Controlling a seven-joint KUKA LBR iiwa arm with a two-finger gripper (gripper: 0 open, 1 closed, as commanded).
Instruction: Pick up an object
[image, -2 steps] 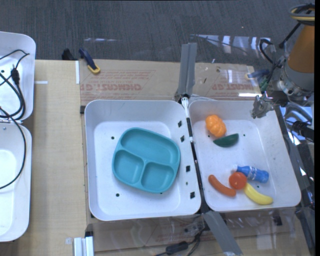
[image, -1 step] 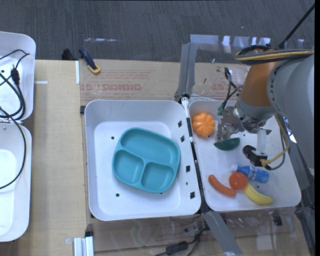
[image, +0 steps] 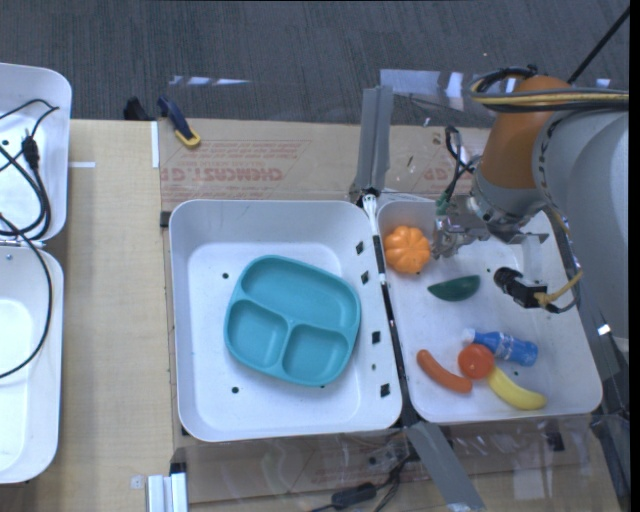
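Observation:
My gripper (image: 447, 240) hangs low in the back of the right bin (image: 560, 390), just right of an orange pumpkin-shaped toy (image: 407, 249). A dark green leaf-shaped piece (image: 454, 289) lies just in front of the gripper. Nearer the front lie an orange sausage-shaped toy (image: 443, 370), a red-orange ball (image: 476, 360), a blue bottle (image: 508, 348) and a yellow banana (image: 517, 391). The arm's bulk covers the bin's back right part.
The left bin (image: 190, 300) holds a teal divided plate (image: 292, 320). A central divider with black clips (image: 380, 300) separates the two bins. A black cable end (image: 515, 285) hangs off the wrist over the right bin. White trays with cables stand at the far left (image: 30, 200).

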